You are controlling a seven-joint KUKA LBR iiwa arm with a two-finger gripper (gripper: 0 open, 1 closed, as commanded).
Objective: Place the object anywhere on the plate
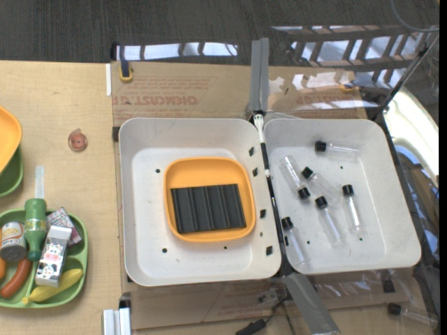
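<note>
The two shallow white bins (pixel 140 257) look like smooth moulded plastic with a soft sheen. In the left one, the orange squarish plate (pixel 208 170) looks like matt plastic, and the dark grey ribbed insert (pixel 209 209) at its centre has a dull, grooved surface. In the right bin, the clear tubes with black caps (pixel 294 177) look like glossy transparent plastic or glass. At nine o'clock, the pale bench top (pixel 56 103) looks like matt wood. At twelve o'clock lies brown printed cardboard (pixel 181 96).
</note>
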